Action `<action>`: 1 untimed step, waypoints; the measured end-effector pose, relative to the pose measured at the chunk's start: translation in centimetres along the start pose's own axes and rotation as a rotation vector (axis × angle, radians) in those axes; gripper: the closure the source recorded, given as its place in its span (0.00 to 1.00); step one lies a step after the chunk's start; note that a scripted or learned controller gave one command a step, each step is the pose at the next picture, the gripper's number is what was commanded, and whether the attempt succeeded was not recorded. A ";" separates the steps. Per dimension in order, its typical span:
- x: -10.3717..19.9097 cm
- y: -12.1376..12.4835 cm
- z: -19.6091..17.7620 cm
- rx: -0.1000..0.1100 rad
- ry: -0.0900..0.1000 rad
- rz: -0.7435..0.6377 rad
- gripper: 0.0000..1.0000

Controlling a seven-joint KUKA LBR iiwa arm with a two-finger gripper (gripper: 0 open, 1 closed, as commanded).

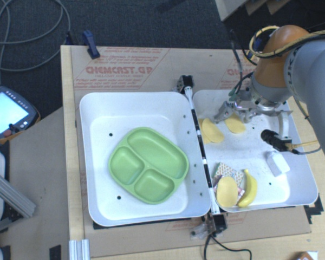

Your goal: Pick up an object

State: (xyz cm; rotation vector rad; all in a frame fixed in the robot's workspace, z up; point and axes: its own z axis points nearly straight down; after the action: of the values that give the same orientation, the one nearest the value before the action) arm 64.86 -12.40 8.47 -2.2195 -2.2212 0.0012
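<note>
Green divided plate (148,164) sits alone in the left bin (92,112), w/ three compartments, nothing in them as far as we can see. Moving right past the divider, the right bin (298,191) carries the candidates: a pale yellow piece (212,131) just beside the divider, a second small yellow piece (235,125) near it, and at the front a yellow round item (226,192) touching a banana (249,189) and a patterned wrapper (228,171); a small white block (277,162) lies further right. We read the end effector (234,111) as low over the back of the right bin, approx. above the second yellow piece; whether it's spread or clenched we can't tell, and nothing shows gripped. So we judge this as the approach/descent step, grasp not yet made. Next move calls for centring over that piece, lowering to the bin floor w/o pushing it away, then closing and lifting. Flat pieces may slip out.
</note>
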 end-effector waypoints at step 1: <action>0.2 0.3 0.0 -0.003 -0.001 0.000 0.00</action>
State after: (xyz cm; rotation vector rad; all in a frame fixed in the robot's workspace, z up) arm 65.14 -12.20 8.48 -2.2215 -2.2227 -0.0011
